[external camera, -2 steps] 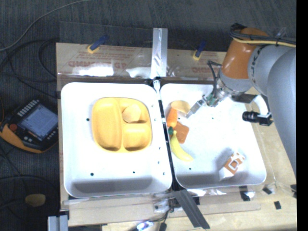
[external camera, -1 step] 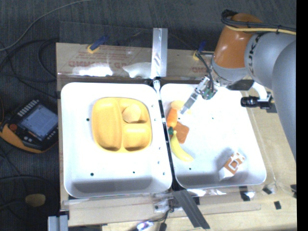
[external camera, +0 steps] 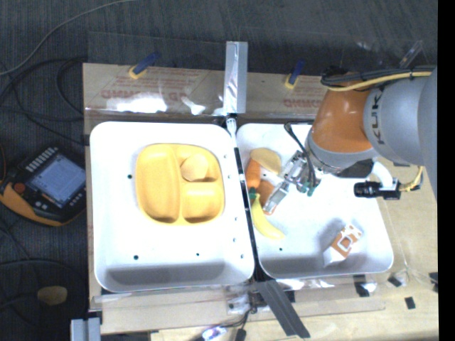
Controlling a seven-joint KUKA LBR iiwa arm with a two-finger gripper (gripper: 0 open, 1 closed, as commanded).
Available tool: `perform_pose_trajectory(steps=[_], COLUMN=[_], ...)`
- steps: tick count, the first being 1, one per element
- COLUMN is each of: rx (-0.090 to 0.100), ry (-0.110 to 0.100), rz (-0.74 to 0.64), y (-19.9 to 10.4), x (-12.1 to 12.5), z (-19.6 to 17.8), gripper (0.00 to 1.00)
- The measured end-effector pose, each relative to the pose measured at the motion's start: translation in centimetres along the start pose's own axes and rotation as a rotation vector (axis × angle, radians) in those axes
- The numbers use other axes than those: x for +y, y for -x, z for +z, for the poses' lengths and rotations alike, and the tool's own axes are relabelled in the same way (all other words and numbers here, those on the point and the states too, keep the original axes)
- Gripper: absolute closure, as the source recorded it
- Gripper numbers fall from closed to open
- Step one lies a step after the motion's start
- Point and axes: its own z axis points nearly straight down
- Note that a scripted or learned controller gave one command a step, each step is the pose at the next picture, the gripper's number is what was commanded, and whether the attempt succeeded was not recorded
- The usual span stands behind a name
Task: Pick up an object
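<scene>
Reaching in from the right, the gripper [external camera: 276, 199] hangs low over the left side of the right bin [external camera: 370, 261], its fingers pointing down and to the left at a cluster of play food crowded against the wall shared with the left bin [external camera: 106, 261]. That cluster holds a banana [external camera: 267, 223], an orange piece [external camera: 254, 174] and a pale tan piece [external camera: 266, 158], touching or overlapping one another; the fingertips sit just above the banana's upper end, beside the orange piece. I cannot tell whether the fingers are spread or closed, nor whether anything is between them. Being jammed at the wall, these pieces leave little room on their left for a finger. A small white and orange carton [external camera: 344, 241] lies alone near the lower right corner, with bare floor around it. A yellow divided tray [external camera: 178, 183] holding a tan ball [external camera: 195, 167] fills the left bin's middle.
</scene>
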Motion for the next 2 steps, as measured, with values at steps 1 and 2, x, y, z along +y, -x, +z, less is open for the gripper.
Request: perform_pose_trajectory(steps=[1,2], rx=[0.014,0.007], ry=[-0.007,-0.007], rz=[0.135,-0.003], y=[1.5,4.9], x=[0.2,3.4], z=[-4.4,0.3], gripper=[0.00,0.00])
